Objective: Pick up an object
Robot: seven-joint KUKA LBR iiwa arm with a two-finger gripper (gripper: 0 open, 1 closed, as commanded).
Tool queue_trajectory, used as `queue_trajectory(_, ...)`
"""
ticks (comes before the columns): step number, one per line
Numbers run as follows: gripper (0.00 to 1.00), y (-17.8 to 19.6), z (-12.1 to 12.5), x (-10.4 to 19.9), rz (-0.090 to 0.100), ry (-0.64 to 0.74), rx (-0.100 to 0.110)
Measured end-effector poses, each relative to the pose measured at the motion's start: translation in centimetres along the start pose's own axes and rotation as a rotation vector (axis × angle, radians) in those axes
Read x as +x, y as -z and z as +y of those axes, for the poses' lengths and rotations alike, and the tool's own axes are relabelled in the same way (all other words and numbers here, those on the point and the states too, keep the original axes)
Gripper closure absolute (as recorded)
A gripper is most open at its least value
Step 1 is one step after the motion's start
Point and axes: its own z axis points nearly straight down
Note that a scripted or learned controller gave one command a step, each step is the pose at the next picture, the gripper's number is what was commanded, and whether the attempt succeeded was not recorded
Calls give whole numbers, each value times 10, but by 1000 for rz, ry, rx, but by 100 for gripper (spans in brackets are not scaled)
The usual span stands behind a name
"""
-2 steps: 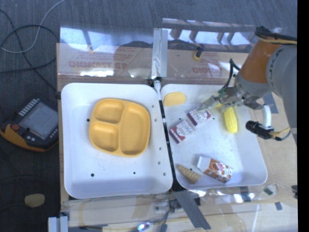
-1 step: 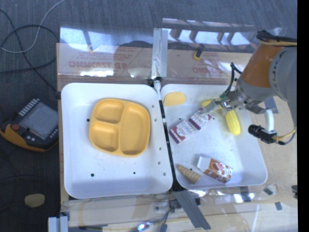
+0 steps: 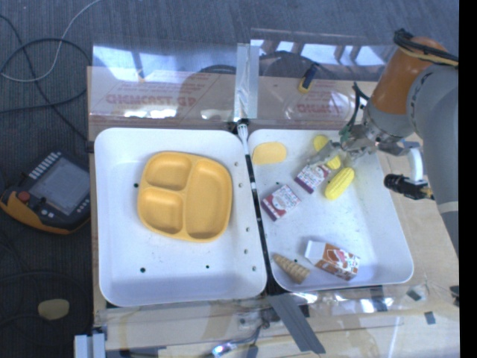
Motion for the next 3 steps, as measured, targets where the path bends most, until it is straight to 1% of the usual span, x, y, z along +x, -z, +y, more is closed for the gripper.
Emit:
queue_trajectory(1, 100, 11, 0, -1, -10, 4, -2)
queue_trajectory(2, 100, 5, 1, -3, -28, 223, -13)
queue_trajectory(3, 100, 117, 11, 90, -18, 240, -6)
